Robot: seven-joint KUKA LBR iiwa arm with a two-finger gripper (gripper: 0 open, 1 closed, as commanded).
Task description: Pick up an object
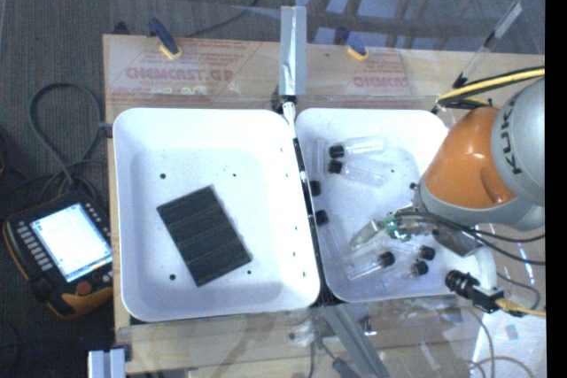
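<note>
Lower right of frame, the gripper (394, 227) sits low in the right bin (434, 130) among clear vials (361, 157) with black caps; grip state unclear. Left bin (133, 190) holds a black ribbed panel (204, 235).

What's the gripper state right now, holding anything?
Gripper: low in the right bin, over the clear tubes. Open, shut, or holding something: cannot be told from this view.
</note>
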